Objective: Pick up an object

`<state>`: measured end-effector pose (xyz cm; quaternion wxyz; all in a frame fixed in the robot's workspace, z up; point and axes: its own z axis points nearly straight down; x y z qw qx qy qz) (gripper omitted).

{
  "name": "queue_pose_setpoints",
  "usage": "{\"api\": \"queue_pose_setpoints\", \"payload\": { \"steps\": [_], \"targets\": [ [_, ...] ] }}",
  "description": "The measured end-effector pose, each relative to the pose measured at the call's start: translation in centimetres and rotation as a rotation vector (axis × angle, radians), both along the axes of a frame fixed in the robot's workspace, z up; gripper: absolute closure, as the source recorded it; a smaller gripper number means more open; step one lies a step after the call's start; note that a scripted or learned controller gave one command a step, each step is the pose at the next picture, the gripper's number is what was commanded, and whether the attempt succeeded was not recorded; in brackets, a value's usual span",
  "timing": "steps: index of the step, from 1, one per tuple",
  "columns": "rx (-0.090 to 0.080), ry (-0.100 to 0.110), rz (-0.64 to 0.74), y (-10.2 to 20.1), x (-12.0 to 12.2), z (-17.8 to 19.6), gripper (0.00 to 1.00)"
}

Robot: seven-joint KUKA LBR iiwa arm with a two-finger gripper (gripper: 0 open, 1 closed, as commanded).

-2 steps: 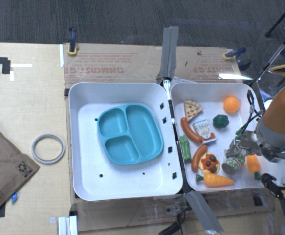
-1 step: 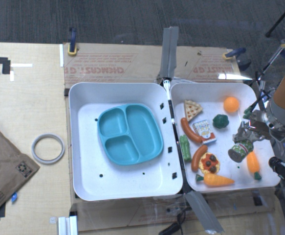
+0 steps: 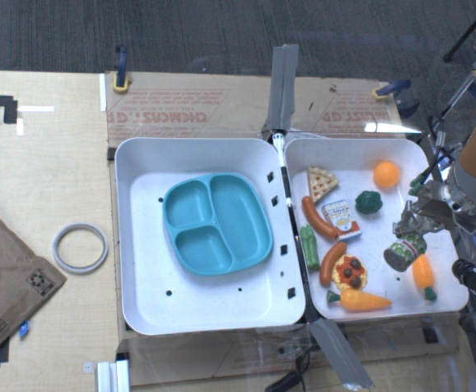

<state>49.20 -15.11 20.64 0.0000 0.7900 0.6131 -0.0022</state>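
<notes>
Fingers (image 3: 411,233) look clamped on the small green can (image 3: 404,252), which could slip onto the carrot (image 3: 422,274) below.

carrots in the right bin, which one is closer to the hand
The small carrot at the bin's right side, just below the hand beside the green can. The longer carrot lies by the front wall, further left.
</notes>
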Motion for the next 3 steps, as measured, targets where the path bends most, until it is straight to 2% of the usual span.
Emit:
{"api": "queue_pose_setpoints", "payload": {
  "steps": [1, 2, 3],
  "targets": [
    [0.002, -0.001, 0.068, -3.0, -1.4, 0.3, 1.0],
    [0.002, 0.001, -0.268, 1.2, -1.4, -1.4, 1.0],
    [-0.001, 0.001, -0.706, -1.2, -1.5, 1.0, 1.0]
  ]
}}
